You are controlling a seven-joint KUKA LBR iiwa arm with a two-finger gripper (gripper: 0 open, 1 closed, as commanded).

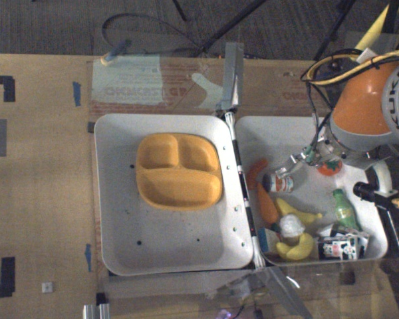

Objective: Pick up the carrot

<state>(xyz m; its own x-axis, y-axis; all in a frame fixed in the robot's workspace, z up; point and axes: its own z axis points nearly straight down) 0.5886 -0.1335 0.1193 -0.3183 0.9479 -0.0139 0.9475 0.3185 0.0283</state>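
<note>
The carrot (266, 205) lies in the right bin (379, 244), close to its left wall, a long orange shape running top to bottom with a slight lean. Just to its right sit two yellow bananas (296, 244), with a small white, rounded object (292, 226) lying between them. Further right stands a green bottle (344, 210), and below it a black and white carton (342, 247) rests against the bin's lower edge. My gripper (282, 180) hangs just above and to the right of the carrot's upper end, not touching it; whether it is open or closed I cannot tell. The left bin (113, 244) holds a yellow divided plate (179, 171).
</note>
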